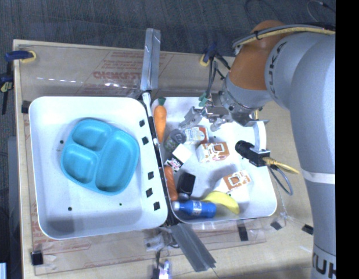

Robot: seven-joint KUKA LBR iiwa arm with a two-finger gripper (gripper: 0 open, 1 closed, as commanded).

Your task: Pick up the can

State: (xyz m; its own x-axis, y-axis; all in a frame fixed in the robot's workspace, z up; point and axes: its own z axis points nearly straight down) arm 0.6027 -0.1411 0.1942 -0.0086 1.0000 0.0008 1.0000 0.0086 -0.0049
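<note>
Claw (198, 114) hanging low over the right bin (264, 197), near its twelve o'clock wall, metal parts spread but finger gap too cluttered to read; cannot tell how open, nothing visibly gripped. Just at seven o'clock from it, a small dark grey cylinder, likely the can (175, 138), lying beside the carrot (160, 122) and touching a white carton (182, 154). Further out: printed cartons (213, 151), a banana (222, 201), a blue bottle (195, 208). Left bin (46, 156) bearing a blue tray (100, 155). Best done by shifting toward seven o'clock, centring over the can, aligning across its narrow width, clearing the carrot, descending straight.
</note>
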